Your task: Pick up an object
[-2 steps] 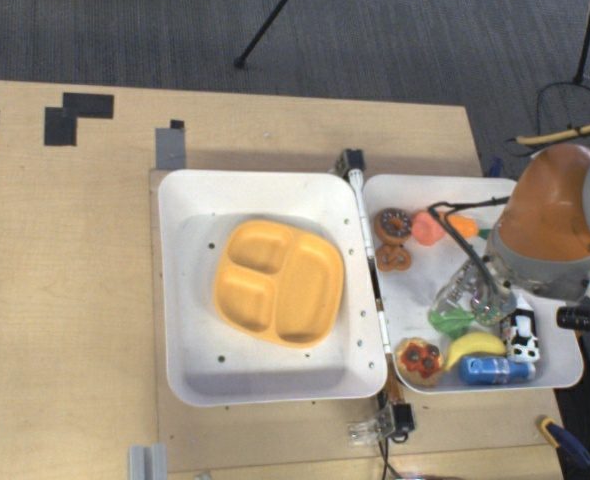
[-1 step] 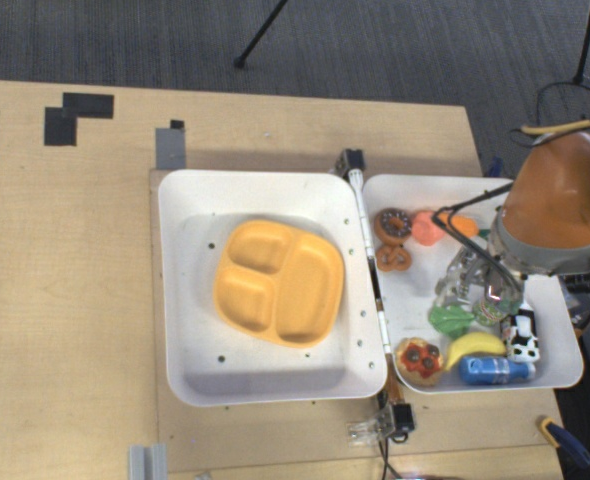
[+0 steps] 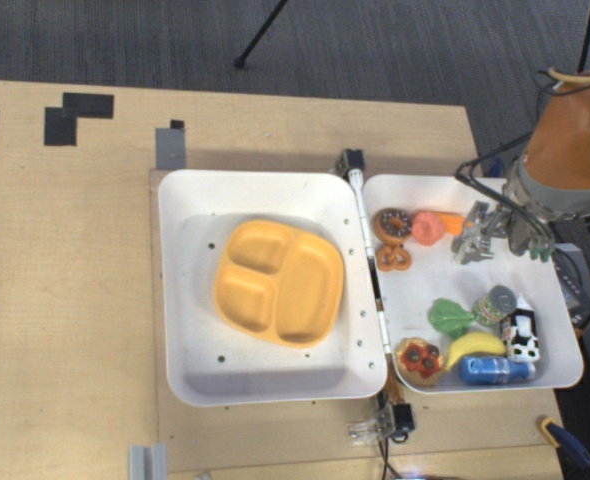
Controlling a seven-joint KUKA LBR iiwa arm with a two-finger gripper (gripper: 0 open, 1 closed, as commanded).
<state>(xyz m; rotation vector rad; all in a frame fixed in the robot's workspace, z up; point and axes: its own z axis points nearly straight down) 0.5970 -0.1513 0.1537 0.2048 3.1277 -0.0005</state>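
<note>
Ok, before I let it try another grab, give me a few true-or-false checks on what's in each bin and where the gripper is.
1. The yellow divided tray lies in the left bin. True.
2. The banana lies in the left bin. False: it is in the right bin, near its front edge.
3. The gripper is above the right bin. True.
4. The blue can stands upright. False: it lies on its side, just in front of the banana.
5. The doughnut is near the divider between the bins. True.
</note>
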